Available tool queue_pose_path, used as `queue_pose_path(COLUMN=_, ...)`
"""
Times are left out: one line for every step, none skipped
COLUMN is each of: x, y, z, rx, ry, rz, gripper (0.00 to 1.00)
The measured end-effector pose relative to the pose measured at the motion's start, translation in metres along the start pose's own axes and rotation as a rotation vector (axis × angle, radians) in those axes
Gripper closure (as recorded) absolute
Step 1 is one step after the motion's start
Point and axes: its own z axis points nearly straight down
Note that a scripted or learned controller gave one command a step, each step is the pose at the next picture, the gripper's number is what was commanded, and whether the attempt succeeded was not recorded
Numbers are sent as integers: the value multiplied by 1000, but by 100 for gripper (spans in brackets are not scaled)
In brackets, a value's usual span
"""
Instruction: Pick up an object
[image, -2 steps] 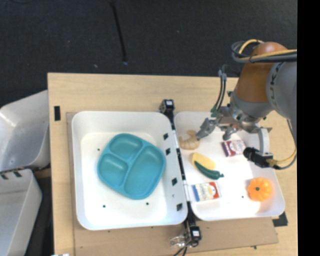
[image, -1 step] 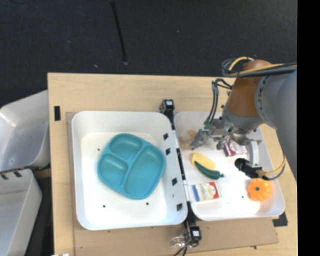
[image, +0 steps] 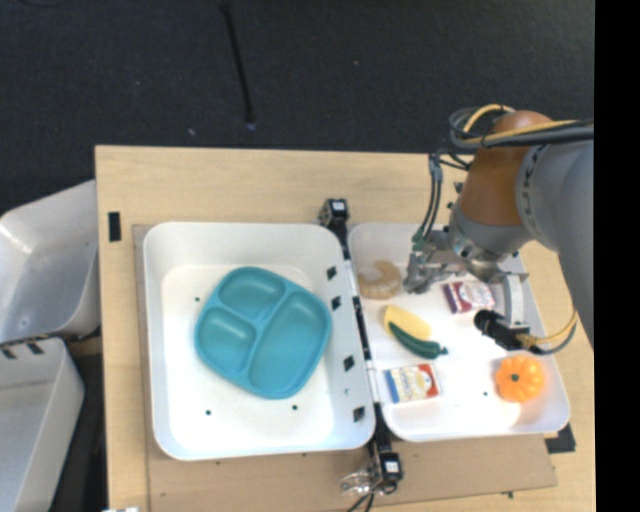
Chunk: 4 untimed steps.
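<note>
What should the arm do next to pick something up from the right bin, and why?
Probably lower the gripper a little toward the tan object just to its left in the right bin. It hangs at the bin's upper end, nothing visibly held. The yellow and green item, the small packet and the orange pumpkin lie farther away.

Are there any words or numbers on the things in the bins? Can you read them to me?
No text here can be read.
Small packet in the right bin: red and white print with a little picture, too blurred to read.
Second packet near the gripper: dark red and white print, also too small and blurred.
Blue divided plate, orange pumpkin, yellow and green vegetables: no writing visible.
</note>
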Motion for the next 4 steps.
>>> queue_pose_path(x=-1, y=0, z=-44, rx=-2, ry=0, rz=-1, gripper=100)
queue_pose_path(x=-3, y=1, z=-98, rx=-3, ry=0, rz=-8, gripper=100)
queue_pose_path(x=51, y=21, z=-108, rx=-1, ry=2, rz=-12, gripper=100)
queue_pose_path(x=110, y=40, z=-108, rx=0, ry=2, rz=-12, gripper=100)
